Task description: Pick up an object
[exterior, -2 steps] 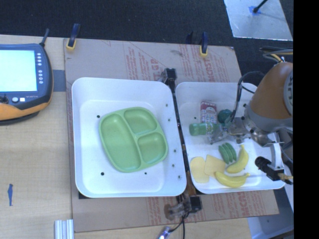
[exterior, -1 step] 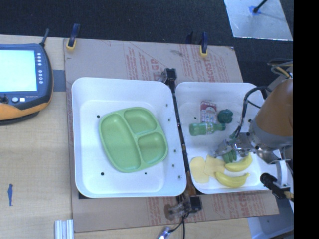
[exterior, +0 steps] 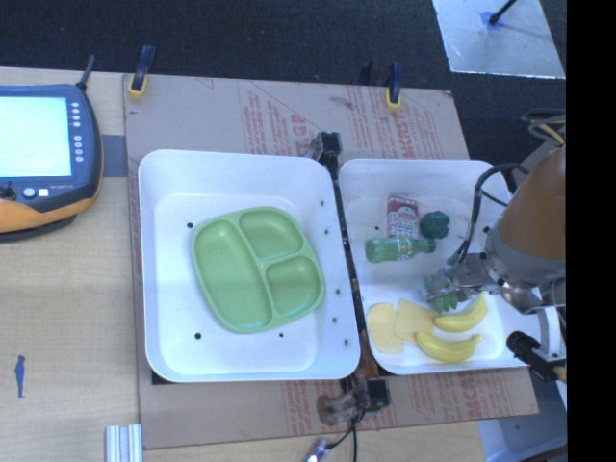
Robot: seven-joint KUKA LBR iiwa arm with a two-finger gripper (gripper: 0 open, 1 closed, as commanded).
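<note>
We watch the pincer low in the right bin.
It crowds the bananas at the near rim; its spread and the carton label we cannot tell.

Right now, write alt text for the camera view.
The gripper is low in the right bin, by two bananas, a green bottle and yellow slices. The left bin holds a green divided plate.
</note>
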